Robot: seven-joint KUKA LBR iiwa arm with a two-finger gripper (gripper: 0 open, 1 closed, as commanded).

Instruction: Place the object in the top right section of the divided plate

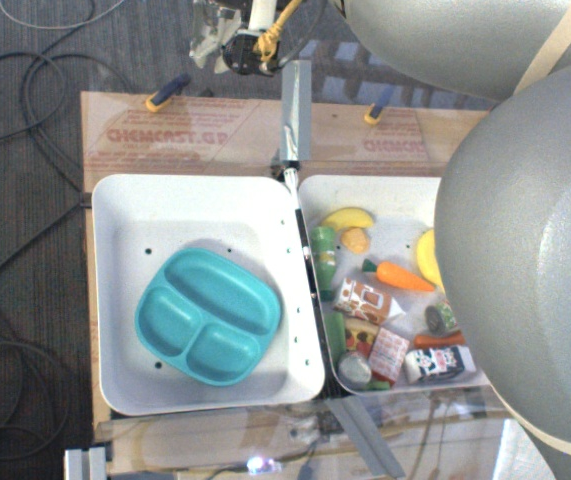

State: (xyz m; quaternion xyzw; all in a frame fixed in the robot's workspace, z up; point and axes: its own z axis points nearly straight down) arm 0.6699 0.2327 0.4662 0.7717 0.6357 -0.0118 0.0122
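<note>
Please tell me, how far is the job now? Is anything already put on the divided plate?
Nothing looks done yet: the teal divided plate in the left bin has nothing in any section. Nothing visibly in hand either; the arm hangs over the right bin. The carrot, banana and small boxes lie there. Picking one object and placing it in the plate's top right section remains.

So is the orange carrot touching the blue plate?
Apart. The camera view shows the carrot in the right bin and the plate in the left bin, bin walls between them.
</note>
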